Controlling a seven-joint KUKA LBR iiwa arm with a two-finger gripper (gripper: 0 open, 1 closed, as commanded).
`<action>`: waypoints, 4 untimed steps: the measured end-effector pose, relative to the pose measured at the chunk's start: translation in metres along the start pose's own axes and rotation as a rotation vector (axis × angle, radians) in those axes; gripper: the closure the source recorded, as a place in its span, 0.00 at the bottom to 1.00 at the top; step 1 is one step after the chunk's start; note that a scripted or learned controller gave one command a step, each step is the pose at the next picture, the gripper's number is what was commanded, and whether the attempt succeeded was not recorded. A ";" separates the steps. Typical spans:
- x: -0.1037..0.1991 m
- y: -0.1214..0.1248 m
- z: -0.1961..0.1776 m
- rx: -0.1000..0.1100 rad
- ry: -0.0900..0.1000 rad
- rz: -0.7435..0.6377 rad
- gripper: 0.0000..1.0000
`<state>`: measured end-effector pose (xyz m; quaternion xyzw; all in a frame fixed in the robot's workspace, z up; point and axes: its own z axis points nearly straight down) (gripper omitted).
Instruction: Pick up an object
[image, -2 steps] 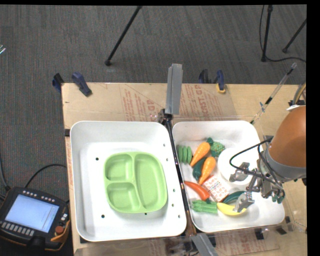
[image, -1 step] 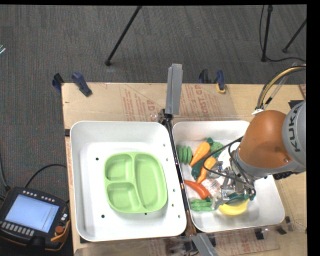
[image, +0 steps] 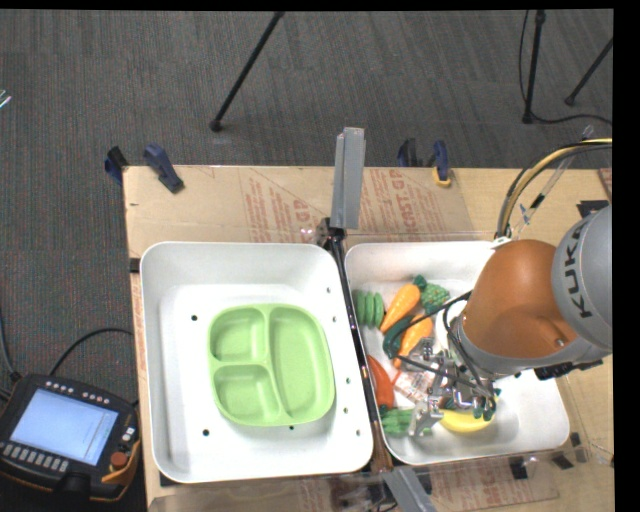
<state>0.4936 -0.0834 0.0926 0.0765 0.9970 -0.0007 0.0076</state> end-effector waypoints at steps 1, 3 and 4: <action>-0.032 0.006 0.001 -0.001 0.006 -0.001 0.00; -0.104 0.015 0.006 -0.002 0.014 0.015 0.00; 0.007 -0.009 0.007 0.000 0.021 0.122 0.00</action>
